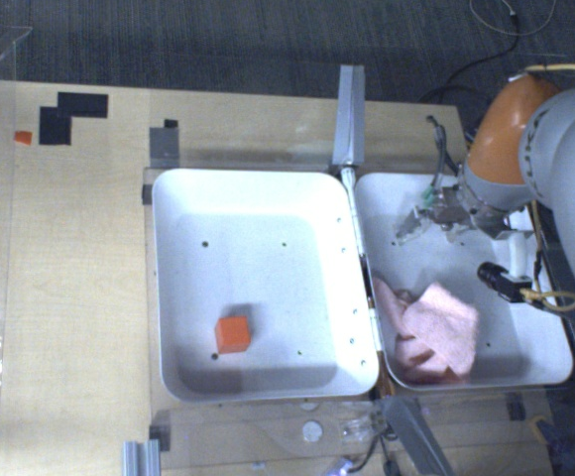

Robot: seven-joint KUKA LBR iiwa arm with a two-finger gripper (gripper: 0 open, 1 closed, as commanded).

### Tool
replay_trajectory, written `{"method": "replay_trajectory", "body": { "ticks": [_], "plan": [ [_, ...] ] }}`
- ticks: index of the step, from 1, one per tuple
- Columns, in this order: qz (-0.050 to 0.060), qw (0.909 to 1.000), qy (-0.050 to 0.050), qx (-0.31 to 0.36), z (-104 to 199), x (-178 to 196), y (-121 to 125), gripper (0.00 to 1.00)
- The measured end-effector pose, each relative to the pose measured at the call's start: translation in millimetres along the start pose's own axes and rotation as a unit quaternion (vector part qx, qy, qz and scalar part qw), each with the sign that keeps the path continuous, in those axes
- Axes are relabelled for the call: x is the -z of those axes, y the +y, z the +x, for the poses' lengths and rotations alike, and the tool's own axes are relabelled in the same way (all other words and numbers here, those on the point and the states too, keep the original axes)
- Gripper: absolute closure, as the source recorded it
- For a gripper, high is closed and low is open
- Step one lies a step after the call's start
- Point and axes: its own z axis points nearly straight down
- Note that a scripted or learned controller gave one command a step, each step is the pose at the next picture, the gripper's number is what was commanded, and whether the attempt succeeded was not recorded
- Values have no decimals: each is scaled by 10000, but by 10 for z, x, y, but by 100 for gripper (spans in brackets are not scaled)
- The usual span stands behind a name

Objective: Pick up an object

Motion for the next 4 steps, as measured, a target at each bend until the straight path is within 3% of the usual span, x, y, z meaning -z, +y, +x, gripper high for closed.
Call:
{"method": "replay_trajectory", "body": {
  "ticks": [1,2,3,4],
  "plan": [
    [15,9994,-3,-345,-398,167,-968,0],
    [-52,9983,-24,577,-269,40,-1419,0],
    [-21,9938,-3,-1113,-360,30,-1146,0],
    [-2,9963,-7,-855,-366,4,-303,0]
  ]
}}
